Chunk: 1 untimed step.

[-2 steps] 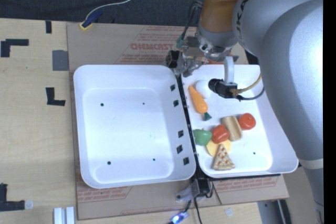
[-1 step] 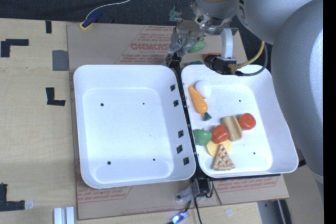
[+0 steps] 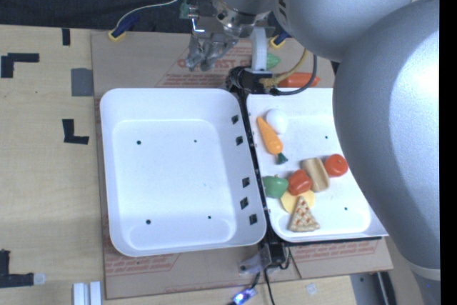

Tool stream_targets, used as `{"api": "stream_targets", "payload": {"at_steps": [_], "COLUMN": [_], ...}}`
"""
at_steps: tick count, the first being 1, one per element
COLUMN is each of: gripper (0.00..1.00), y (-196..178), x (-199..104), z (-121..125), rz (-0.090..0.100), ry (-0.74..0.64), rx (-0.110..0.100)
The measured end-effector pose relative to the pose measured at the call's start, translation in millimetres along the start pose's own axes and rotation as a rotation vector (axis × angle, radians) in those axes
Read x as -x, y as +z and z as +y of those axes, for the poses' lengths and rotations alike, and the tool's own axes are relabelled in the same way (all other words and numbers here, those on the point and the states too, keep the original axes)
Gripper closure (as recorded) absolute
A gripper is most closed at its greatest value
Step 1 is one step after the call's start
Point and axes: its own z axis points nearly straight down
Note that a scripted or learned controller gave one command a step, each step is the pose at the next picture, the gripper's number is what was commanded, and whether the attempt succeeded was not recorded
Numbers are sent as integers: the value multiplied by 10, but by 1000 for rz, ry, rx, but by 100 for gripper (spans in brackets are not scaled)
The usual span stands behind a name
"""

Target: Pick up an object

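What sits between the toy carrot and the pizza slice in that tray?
In the camera view, a green piece, a red piece and a yellow piece lie between the carrot and the pizza slice.

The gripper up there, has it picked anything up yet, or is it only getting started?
Nothing looks done yet. The gripper hangs above the cardboard behind the left bin, with no object seen between its fingers. The toys, among them a carrot, a pizza slice and a tomato, all lie in the right bin. The whole pick is left: reach a toy, grip it, lift it.
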Motion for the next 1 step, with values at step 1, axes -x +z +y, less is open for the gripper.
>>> {"api": "stream_targets", "payload": {"at_steps": [1], "gripper": [100], "y": [296], "x": [-903], "z": [-5], "rz": [-2], "ry": [1], "rx": [-5]}}
